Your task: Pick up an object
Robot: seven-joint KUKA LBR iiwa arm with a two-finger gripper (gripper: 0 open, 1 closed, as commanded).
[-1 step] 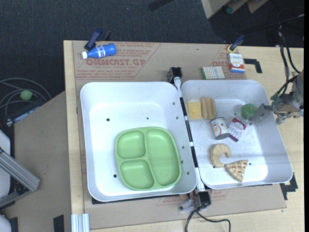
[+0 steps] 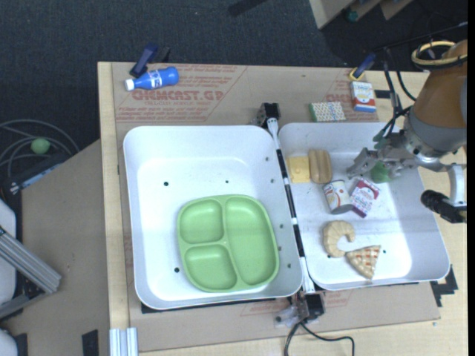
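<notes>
The gripper (image 2: 378, 167) hangs low in the right bin (image 2: 423, 265), toward its one o'clock corner; a green object (image 2: 381, 173) seems pinched there, though blur prevents certainty. A red-white packet (image 2: 364, 197) lies just beside, at seven o'clock.

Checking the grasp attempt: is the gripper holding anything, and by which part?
Cannot be told. The gripper sits by a green object in the right bin.

pincer (image 2: 377, 163) over right bin (image 2: 415, 269) | green plate (image 2: 226, 241) in left bin (image 2: 148, 199)

Glossy white plastic bins (image 2: 148, 162); matt green plastic tray (image 2: 226, 242).
</notes>
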